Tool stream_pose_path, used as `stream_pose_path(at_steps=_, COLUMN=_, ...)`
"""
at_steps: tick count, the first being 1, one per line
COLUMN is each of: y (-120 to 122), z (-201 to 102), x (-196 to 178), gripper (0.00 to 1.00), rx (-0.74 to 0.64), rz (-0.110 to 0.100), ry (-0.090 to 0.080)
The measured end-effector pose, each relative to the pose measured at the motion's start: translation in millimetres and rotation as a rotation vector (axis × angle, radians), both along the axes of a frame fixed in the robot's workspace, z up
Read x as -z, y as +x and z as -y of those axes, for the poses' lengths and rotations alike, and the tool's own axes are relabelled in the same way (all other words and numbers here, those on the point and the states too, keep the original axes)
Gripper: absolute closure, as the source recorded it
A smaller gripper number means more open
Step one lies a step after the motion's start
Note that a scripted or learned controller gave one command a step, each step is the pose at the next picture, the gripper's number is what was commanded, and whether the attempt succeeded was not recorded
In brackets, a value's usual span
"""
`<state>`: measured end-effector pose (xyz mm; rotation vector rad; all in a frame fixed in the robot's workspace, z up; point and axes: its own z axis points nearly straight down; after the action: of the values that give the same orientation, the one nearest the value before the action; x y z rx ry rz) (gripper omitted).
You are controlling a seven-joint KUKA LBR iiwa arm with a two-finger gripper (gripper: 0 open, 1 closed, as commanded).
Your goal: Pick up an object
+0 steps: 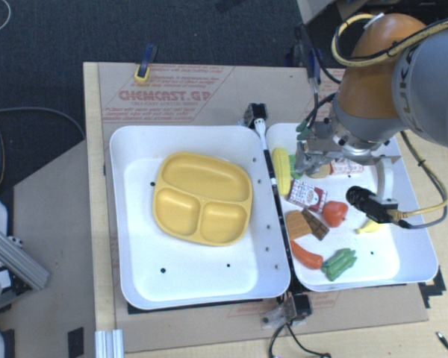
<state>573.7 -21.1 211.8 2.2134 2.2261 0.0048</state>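
Note:
My gripper (308, 166) hangs low over the back left of the right bin (411, 263), beside a yellow corn cob (282, 169) and just above a red-and-white packet (307, 195). Around it lie a red tomato (335, 212), a brown bread slice (299, 224), a dark chocolate piece (314, 223), an orange-red carrot (308, 256), a green pepper (338, 262) and a yellow banana piece (368, 227). The arm's wrist hides the fingers' gap.
The left bin (134, 252) holds a yellow divided plate (202, 198). A black clip (254, 114) sits at the back between the bins. A black cable fitting (367, 203) hangs over the right bin near the tomato.

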Motion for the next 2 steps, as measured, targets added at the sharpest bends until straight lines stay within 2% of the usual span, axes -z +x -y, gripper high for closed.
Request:
stream_pose_path(at_steps=1, y=42, z=-26, x=-16, gripper=1.00, rx=0.001, rz=0.002, ry=0.000)
stream_pose_path(at_steps=2, y=54, z=-43, x=-2, gripper=1.00, rx=0.004, rz=-0.001, ry=-0.001)
